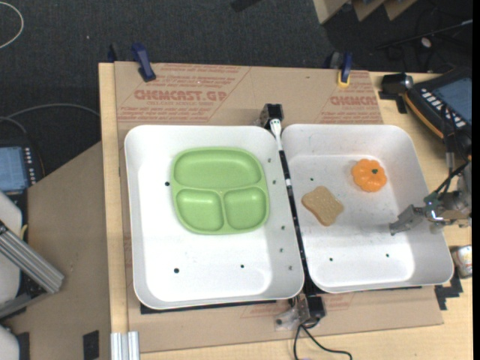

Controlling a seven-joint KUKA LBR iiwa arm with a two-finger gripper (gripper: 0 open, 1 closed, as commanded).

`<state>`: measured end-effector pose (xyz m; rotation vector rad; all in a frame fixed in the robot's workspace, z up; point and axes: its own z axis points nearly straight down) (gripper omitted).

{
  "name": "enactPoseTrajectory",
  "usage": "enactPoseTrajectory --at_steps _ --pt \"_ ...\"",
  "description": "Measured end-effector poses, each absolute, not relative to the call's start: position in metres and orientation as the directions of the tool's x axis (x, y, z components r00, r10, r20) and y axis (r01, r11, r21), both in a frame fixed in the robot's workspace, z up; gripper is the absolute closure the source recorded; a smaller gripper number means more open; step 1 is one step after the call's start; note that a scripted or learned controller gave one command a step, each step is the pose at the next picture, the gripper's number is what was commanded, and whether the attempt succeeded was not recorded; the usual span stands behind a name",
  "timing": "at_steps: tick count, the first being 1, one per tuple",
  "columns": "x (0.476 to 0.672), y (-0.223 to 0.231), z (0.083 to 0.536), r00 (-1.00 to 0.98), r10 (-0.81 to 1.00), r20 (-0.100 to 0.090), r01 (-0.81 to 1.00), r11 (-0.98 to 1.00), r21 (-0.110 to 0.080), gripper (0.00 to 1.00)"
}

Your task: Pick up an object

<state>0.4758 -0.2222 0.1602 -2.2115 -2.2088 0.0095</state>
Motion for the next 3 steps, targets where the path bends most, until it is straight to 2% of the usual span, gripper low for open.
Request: enactPoseTrajectory --at_steps 1,2,3 --pt "0.482 -0.115 0.093 -0.010 1.000 0.009 1.000 0.010 -0.009 0.00" --pt "0.482 -0.086 0.306 -0.006 1.000 -0.001 1.000 0.006 0.020 0.00" --pt "0.510 -0.233 0.302 0.012 1.000 -0.010 1.000 -0.012 0.004 0.00"
